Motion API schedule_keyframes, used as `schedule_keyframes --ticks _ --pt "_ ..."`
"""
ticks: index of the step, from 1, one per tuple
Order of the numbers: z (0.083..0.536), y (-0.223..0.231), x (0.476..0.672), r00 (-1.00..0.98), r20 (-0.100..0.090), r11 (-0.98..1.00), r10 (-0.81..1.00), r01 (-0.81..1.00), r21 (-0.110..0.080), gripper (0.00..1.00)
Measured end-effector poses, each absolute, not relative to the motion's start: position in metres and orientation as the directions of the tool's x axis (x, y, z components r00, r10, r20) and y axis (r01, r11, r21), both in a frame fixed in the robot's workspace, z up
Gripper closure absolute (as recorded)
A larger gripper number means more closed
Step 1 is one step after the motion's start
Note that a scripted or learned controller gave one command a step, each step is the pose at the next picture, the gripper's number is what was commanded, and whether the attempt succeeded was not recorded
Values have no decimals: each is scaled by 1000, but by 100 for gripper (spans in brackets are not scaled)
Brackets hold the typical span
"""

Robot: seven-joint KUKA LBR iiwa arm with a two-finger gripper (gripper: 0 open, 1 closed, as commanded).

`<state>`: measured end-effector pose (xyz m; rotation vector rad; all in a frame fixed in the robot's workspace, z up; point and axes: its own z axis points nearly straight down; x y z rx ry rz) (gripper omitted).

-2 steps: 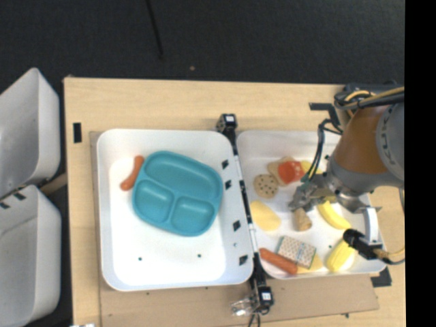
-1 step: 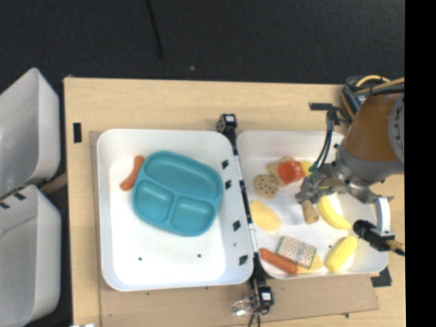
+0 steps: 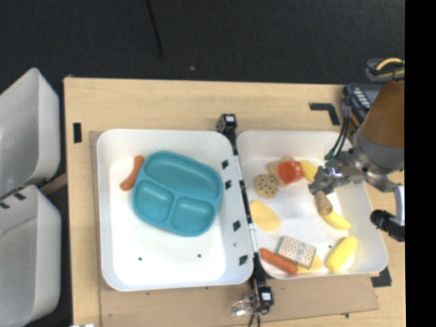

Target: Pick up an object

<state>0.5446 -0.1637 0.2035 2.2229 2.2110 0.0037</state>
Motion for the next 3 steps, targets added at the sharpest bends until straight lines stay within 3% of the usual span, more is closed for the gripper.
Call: schedule_keyframes --ticks 1,3 --pt "244 -165 546 -2 -2 2 1000 1000 7 100" --pt "227 -60 525 -6 1 6 1000 1000 -2 100"
